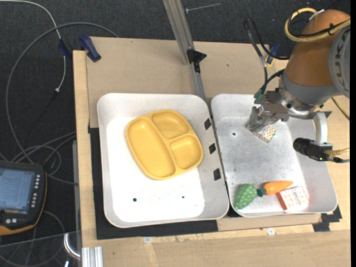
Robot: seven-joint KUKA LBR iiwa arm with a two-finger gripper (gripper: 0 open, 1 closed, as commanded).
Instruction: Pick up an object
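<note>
My gripper point(262, 124) hangs over the upper part of the right bin point(261, 166), reaching in from the right. Its fingers are shut on a small speckled white packet point(268, 133), which sticks out tilted below the fingertips. Along the right bin's front edge lie a green bumpy toy point(245, 196), an orange carrot-shaped piece point(276, 187) and a small red and white box point(293, 198). All three lie well in front of the gripper.
A yellow divided plate point(164, 143) lies in the left bin point(114, 171). A metal post point(183, 32) slants up from between the bins at the back. A black part point(310, 147) hangs from the arm above the right bin's right edge.
</note>
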